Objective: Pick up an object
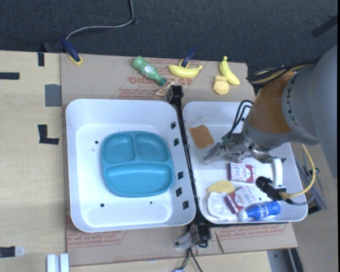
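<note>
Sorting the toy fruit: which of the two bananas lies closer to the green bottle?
The left banana, lying flat beside the green bottle; the other banana stands farther right.

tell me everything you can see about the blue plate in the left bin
The blue divided plate looks like smooth moulded plastic, a rounded rectangle with three compartments: two smaller ones along the far side and one wide one along the near side. It lies flat and right way up near the middle of the left bin, resting on the bin's white floor. Nothing lies in its compartments, and no other object touches it.
</note>
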### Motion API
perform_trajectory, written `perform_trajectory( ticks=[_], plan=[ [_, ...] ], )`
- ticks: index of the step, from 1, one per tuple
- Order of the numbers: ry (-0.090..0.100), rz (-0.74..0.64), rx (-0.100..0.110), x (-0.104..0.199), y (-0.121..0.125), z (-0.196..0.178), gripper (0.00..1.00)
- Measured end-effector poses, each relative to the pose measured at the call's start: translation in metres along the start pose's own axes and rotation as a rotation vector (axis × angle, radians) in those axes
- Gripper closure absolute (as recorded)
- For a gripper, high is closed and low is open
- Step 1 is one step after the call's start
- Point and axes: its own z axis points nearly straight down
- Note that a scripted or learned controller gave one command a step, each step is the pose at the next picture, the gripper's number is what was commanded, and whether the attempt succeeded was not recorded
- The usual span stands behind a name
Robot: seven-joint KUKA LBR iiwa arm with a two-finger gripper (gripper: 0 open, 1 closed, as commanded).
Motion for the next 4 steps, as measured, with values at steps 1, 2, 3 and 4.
perform_trajectory(
  ticks=[1,2,3,4],
  plan=[
    [-0.003,0.001,-0.002,0.002,-0.044,0.000,0.00],
    [-0.001,0.000,0.003,0.050,0.020,-0.098,0.00],
    [-0.001,0.002,0.007,0.020,-0.028,-0.046,0.00],
    [-0.005,0.001,-0.008,0.000,-0.064,-0.001,0.00]
  ],
)
